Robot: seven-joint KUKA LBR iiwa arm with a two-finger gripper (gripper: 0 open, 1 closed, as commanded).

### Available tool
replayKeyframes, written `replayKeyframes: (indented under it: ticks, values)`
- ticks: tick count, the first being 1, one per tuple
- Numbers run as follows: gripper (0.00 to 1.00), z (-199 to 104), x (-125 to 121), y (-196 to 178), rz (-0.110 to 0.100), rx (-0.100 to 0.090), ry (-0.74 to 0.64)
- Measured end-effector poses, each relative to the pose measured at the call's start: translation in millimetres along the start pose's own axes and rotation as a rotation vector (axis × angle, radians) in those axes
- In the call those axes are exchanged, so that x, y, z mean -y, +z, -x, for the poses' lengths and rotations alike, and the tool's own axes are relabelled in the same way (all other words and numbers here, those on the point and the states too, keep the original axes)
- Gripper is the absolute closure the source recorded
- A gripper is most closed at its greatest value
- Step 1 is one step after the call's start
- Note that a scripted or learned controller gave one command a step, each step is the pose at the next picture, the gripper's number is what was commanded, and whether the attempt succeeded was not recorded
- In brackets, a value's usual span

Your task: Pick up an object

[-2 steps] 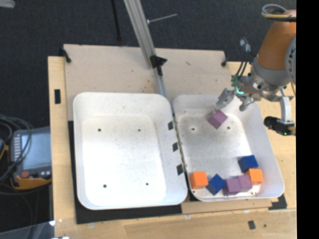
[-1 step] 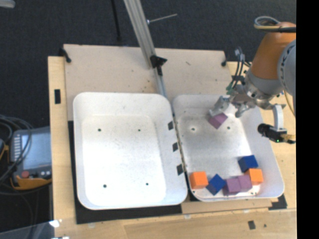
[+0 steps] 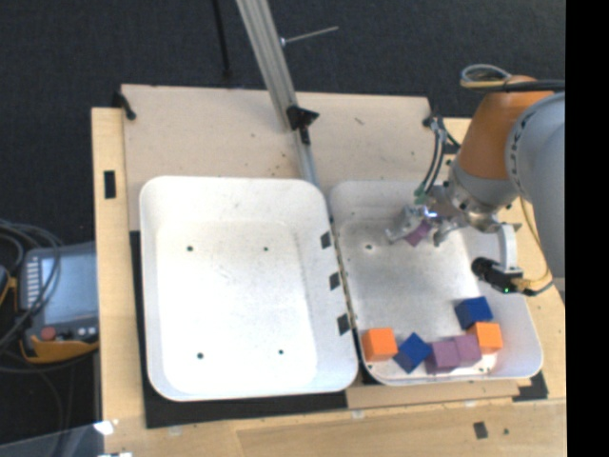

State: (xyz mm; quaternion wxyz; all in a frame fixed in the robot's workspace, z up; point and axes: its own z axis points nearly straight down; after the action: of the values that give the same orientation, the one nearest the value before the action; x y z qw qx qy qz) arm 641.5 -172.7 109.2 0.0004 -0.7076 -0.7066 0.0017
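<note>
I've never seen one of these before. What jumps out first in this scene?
Probably the grey arm with its orange band, reaching in from the right over the right-hand white bin. Its claw hangs above that bin with something small and purple at its tip. Next, bright orange, blue and purple blocks huddle along that bin's near edge.

No legible text, labels, brands, numbers or signs anywhere on the bench or bins; the handheld screen unit (image 3: 59,291) at the left edge shows a pale display, too blurred to read; the small dark tags along the bin edges (image 3: 333,280) carry no readable marks; the blocks in the right bin (image 3: 440,352) bear plain coloured faces, no lettering; arm housing (image 3: 533,160) shows no readable badge
</note>
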Motion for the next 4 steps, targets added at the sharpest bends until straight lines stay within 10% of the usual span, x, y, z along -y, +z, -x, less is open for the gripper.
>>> replayKeyframes:
  ticks: [1,2,4]
  values:
    - [0.0,1.0,-0.5,11.8,0.002,0.001,0.001]
    - [1.0,3.2,1.7,1.5,-0.007,0.0,0.003]
    - [1.0,4.1,3.4,-111.2,0.012,0.0,-0.005]
